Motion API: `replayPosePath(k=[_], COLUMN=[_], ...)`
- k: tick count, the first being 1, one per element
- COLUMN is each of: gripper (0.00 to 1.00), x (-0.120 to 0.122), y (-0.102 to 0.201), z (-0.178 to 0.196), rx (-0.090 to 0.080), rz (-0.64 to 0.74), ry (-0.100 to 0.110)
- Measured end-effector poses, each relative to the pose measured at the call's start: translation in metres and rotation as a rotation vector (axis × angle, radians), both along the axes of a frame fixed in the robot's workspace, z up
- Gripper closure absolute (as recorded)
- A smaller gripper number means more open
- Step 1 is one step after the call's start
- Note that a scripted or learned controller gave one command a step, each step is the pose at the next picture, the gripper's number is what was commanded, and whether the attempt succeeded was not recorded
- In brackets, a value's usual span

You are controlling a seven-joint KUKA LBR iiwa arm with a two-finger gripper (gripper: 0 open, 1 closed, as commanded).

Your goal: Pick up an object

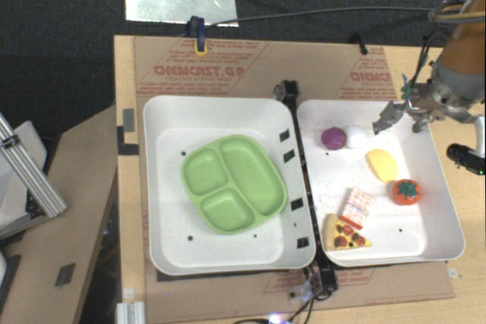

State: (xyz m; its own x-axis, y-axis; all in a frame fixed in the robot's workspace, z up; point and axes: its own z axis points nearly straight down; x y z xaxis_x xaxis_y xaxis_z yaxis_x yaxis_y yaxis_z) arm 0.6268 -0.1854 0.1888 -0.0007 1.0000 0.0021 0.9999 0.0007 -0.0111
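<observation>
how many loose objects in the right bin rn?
6: purple ball, white ball beside it, yellow piece, tomato, small carton, pizza slice nearest the front.

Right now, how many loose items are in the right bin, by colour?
Purple: 1, ball
White: 1, ball
Yellow: 1, lemon-like piece
Red-orange: 1, tomato
Red and white: 1, small box
Multicoloured: 1, pizza slice
Total: 6

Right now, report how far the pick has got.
Done: the gripper is over the back of the right bin, near the white ball. In hand: nothing visible between its fingers. Left: the whole grasp. The purple ball, yellow piece, tomato, carton and pizza slice all lie on the bin floor.
</observation>
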Motion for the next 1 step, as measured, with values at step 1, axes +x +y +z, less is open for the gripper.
replayPosePath(k=[1], gripper=[0.00], x=[0.0031], y=[0.0005], z=[0.0082], rx=[-0.002], rz=[0.003], ry=[-0.013])
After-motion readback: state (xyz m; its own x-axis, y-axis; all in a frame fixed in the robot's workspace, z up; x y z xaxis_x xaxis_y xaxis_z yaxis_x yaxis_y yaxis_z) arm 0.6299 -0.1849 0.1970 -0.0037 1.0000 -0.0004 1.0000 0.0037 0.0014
